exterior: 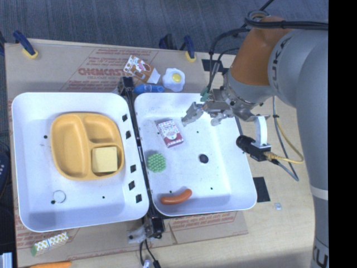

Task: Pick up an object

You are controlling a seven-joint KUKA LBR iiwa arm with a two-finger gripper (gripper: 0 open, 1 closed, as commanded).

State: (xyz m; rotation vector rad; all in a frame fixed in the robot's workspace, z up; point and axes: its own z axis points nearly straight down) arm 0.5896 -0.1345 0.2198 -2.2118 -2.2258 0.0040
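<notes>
Above the red carton [170,133], pincer [203,114] seemingly empty.

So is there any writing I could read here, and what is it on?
"CHEMCAST", in red print on the cardboard sheet under the bins; the smaller lines beneath it are too blurred to read.
"KU", part of a name on the grey arm.
Print on the small red-and-white packet: too small to read.
</notes>
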